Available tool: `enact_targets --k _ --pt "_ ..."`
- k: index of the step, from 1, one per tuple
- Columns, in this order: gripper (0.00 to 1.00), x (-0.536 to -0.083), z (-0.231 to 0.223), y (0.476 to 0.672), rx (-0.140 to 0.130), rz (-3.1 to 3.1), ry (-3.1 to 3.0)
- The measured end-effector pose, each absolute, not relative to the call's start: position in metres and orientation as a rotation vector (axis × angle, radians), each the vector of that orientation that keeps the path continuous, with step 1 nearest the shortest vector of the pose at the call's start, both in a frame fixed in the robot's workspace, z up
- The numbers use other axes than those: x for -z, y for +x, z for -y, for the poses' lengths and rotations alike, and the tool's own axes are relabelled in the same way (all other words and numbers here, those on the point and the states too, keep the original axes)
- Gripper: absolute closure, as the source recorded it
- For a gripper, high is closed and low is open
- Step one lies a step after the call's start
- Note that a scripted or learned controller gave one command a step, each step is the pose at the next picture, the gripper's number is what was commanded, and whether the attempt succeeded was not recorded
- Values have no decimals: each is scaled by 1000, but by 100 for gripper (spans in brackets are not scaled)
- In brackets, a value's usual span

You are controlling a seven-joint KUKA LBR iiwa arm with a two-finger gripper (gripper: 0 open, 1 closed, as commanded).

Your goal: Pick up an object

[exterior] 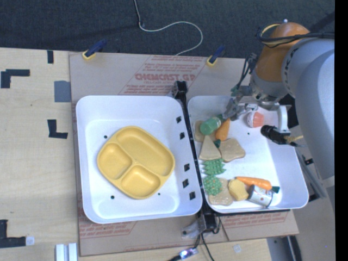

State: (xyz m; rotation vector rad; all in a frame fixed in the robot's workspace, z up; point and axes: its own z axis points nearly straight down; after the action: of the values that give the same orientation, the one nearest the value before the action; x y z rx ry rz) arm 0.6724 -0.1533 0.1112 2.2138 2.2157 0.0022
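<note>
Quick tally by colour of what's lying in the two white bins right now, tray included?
Yellow: 2, the divided tray in the left bin and a small yellow piece in the right bin.
Green: 3, a rounded piece and two leafy pieces.
Orange: 2, a carrot and an orange piece.
Tan: 3, bread-like slices.
Silver: 1, a can.
Total: 11

From my feed I look down on a light wooden bench (32, 162) marked with black tape pieces (54, 128). A cardboard sheet (163, 75) with red printing lies on it, held at its far edge by two blue-and-yellow clamps (94, 49). Beyond the bench is dark grey carpet (65, 10), crossed by a thin white cable (179, 25). Lighting is even.
</note>
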Motion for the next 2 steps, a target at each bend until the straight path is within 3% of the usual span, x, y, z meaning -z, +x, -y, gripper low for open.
enact_targets --k 2 --pt "100 -225 147 673 -4 -2221 2217"
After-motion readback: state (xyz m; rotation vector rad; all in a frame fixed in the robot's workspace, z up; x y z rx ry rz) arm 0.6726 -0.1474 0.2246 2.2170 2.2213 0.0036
